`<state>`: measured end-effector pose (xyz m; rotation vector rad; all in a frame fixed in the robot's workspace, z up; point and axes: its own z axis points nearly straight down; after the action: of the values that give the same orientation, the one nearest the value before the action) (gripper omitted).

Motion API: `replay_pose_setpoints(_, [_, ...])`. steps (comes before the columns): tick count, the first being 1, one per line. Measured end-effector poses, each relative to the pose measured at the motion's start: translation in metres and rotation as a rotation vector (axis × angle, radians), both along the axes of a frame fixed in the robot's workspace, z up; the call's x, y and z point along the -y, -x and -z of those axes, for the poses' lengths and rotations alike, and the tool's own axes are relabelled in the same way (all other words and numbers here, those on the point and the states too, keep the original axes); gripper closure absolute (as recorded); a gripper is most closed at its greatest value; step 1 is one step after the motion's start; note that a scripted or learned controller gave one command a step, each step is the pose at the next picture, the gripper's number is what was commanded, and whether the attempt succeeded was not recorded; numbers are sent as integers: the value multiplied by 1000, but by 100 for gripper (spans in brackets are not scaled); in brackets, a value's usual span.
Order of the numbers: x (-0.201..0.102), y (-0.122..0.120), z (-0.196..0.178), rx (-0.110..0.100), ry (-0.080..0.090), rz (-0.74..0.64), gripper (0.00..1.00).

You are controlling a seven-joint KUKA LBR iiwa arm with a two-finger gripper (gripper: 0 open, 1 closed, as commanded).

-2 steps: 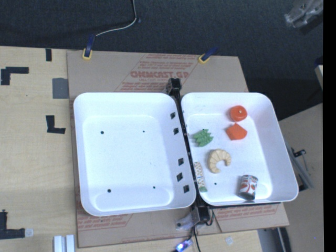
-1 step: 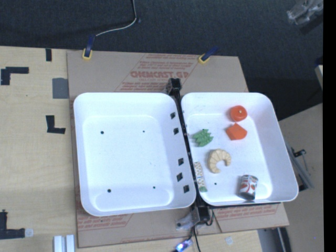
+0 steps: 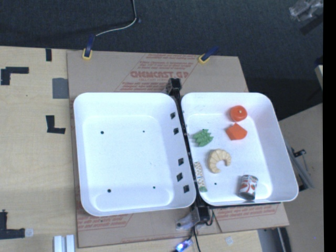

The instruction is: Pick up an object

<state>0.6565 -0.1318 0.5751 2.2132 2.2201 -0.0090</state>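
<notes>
Your hand [image 3: 307, 5], too blurred to tell open from closed, hung well apart from the right white bin [image 3: 265, 151], so you needed to centre squarely over the cream croissant-shaped toy [image 3: 219, 159] mid-bin before descending.

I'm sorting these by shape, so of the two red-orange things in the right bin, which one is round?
The upper one, the round red piece nearest the right bin's far edge. The orange piece just below it has flat, angular sides.

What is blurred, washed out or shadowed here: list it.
Camera view: the gripper at the top right is a soft, blurred grey shape; the white bins look bright, nearly washed out; the can and croissant cast faint shadows.
</notes>
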Motion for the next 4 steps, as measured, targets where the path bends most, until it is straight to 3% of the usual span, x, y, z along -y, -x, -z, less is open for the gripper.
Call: replay_pose_setpoints(4, [-2,-1,-40,1,7,-2,100])
